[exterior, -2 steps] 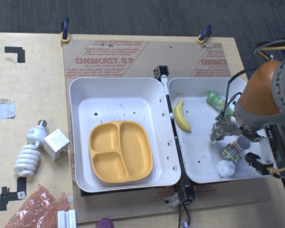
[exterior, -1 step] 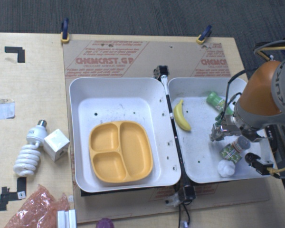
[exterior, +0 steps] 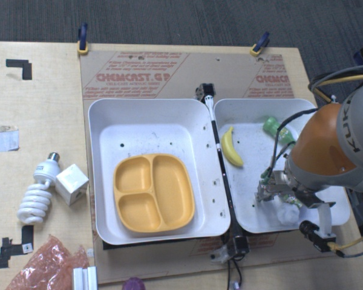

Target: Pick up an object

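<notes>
**Arm low over the right bin**

The arm [exterior: 327, 147] reaches in from the right and bends down into the right bin [exterior: 248, 219]. Its gripper [exterior: 277, 193] sits low near the bin's front, just beside a crumpled white object [exterior: 288, 213] lying on the bin floor. Whether the fingers are open or closed cannot be told from this slant, and nothing can be seen between them.

A banana [exterior: 232, 147] lies near the bin's left wall, well apart from the gripper. A green object [exterior: 277, 129] lies toward the back, partly behind the arm.

The left bin [exterior: 109, 116] holds a yellow divided plate [exterior: 153, 193].

On the surface [exterior: 36, 101] to the left lie a spiral bulb [exterior: 37, 193] and, touching it, a white cube [exterior: 72, 183].
</notes>
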### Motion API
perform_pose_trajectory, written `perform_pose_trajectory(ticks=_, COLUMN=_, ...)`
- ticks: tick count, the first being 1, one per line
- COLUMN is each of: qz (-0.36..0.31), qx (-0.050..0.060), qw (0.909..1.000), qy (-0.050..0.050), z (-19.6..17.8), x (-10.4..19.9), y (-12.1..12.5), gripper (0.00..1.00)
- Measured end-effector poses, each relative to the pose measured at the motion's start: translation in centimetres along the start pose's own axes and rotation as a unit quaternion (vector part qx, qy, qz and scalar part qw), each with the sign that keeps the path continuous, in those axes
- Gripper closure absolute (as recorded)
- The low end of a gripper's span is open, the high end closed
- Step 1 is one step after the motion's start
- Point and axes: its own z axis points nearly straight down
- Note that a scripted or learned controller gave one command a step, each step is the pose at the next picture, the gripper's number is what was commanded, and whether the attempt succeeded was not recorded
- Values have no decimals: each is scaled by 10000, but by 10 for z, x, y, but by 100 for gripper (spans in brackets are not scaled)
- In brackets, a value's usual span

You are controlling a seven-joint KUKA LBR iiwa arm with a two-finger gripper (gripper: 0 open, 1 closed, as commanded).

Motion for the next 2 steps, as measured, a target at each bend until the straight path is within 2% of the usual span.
perform_pose_trajectory(ticks=1, qz=10, qx=-16, qw=10000, qy=-3, z=-10, x=-1, y=2, gripper=100)
perform_pose_trajectory(ticks=2, qz=-13, qx=-9, qw=10000, qy=-3, z=-36, x=4, y=30, gripper=100)
